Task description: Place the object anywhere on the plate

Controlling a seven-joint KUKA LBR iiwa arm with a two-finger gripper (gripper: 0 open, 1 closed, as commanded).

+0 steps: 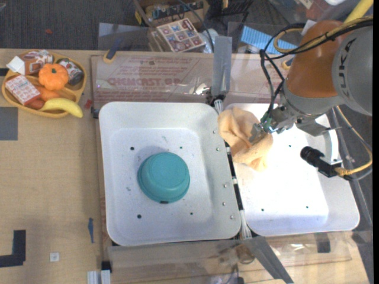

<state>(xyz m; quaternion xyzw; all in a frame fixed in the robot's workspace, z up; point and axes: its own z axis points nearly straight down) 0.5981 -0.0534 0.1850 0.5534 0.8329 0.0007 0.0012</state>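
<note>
A: Hovering low, the gripper (259, 132) sits on that crumpled yellow cloth (243, 138) in the right bin (308, 206).

B: Fingers clamped on it?

A: Can't tell, the fabric bunches around the tips and hides them.

B: And the plate?

A: Teal plate (164, 177) lies well left of the fingers, in the left bin (118, 129).
</note>
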